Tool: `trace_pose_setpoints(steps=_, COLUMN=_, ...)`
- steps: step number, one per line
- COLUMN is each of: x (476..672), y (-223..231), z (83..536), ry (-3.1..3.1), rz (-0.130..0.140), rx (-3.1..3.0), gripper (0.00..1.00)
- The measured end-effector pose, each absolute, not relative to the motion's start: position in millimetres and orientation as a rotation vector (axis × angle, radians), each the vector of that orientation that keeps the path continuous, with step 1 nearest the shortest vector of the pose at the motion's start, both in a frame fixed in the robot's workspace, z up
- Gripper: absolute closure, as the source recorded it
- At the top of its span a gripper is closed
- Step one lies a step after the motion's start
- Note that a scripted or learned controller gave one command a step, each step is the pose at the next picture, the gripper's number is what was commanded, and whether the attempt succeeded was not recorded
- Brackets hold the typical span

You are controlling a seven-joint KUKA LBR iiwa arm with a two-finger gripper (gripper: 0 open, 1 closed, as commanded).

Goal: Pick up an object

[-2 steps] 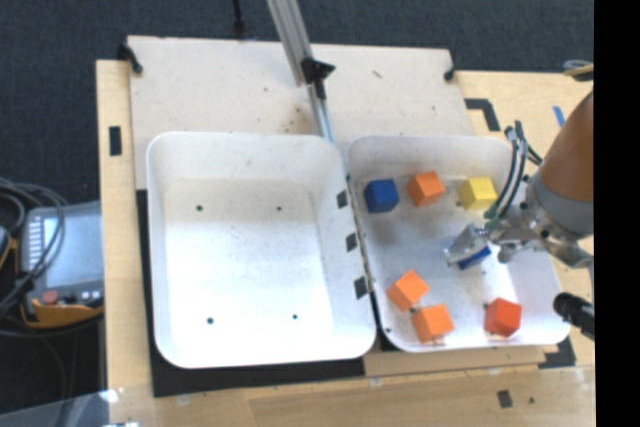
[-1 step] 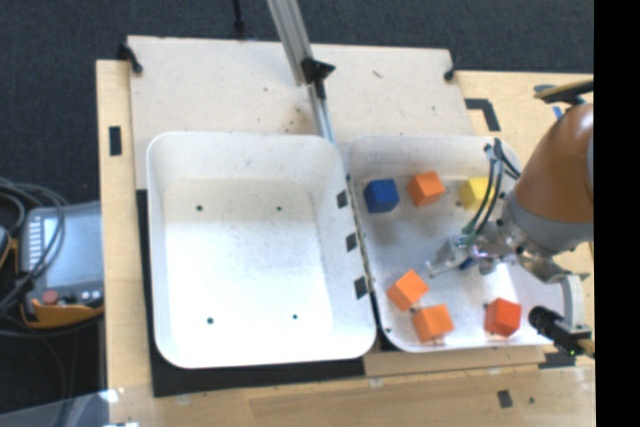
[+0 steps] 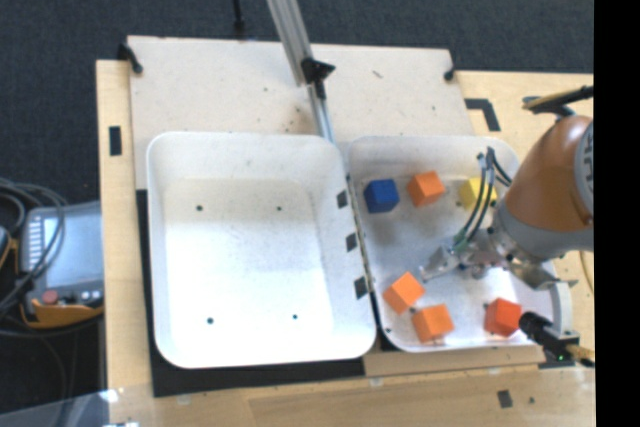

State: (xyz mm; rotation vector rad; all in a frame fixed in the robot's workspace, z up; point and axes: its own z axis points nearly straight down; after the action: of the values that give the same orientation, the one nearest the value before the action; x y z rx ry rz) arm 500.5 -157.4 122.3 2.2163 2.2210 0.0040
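The right bin (image 3: 400, 165) holds several small blocks. A blue cube (image 3: 381, 196) and an orange cube (image 3: 427, 187) lie near its far side, with a yellow block (image 3: 470, 192) partly behind the arm's cables. Two more orange cubes (image 3: 405, 292) (image 3: 433, 322) sit near the front, and a red-orange block (image 3: 503, 317) lies at the front right. My gripper (image 3: 452, 265) hangs low over the bin's middle, just right of the nearer orange cubes, under the orange wrist band (image 3: 550, 180). No block shows between its fingers.
The left bin (image 3: 170, 165) stands beside the right one, sharing a middle rim (image 3: 355, 245). A slanted aluminium post (image 3: 285, 5) rises from behind the bins. A handheld pendant (image 3: 55, 260) lies off the bench at the left.
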Motion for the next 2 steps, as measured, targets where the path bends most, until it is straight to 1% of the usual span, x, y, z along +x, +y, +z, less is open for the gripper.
trace_pose_setpoints(steps=1, x=501.0, y=-157.8, z=130.5, ry=2.209, rz=0.007, rx=2.228, gripper=1.0)
trace_pose_setpoints(steps=2, x=505.2, y=-164.3, z=174.5, ry=2.219, rz=0.004, rx=2.216, gripper=1.0)
